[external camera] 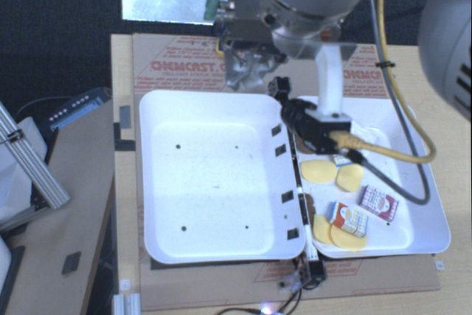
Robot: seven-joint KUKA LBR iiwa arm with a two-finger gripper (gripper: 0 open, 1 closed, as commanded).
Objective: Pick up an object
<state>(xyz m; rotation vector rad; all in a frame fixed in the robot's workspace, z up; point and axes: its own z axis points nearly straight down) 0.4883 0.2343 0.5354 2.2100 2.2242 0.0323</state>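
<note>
Behind the left bin [214, 181] hangs the pincer [247, 74] — blurred (apart or together, unclear).

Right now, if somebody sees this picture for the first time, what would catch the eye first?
The big grey arm with its orange band fills the top of the view, reaching down toward the far rim of the left bin. Next come the yellow discs and two small red-and-white boxes, clustered in the near left part of the right bin.

fixed overhead camera, slanted down, both white bins [214, 103] in frame
</note>
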